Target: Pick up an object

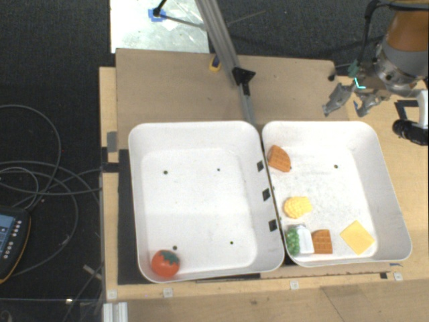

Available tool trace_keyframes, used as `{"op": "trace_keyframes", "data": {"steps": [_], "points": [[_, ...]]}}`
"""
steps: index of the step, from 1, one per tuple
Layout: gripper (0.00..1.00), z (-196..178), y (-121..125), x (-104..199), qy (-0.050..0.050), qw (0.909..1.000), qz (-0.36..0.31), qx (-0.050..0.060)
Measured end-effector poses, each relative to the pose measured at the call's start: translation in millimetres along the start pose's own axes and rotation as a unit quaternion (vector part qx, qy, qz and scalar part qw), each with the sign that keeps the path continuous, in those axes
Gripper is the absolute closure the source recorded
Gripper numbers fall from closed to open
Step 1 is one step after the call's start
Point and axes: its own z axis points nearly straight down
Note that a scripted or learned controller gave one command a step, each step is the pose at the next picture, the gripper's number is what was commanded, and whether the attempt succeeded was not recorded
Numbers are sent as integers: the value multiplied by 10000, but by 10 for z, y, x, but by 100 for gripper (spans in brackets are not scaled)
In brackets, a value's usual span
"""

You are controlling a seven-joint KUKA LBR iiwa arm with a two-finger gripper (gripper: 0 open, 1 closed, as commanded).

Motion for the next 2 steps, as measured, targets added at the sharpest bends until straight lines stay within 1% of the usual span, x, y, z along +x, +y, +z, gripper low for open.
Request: {"op": "trace_keyframes", "data": {"steps": [1, 2], "points": [[0, -29, 6, 0, -9, 10000, -10, -19], [0, 387, 13, 40, -7, 10000, -9, -8]]}}
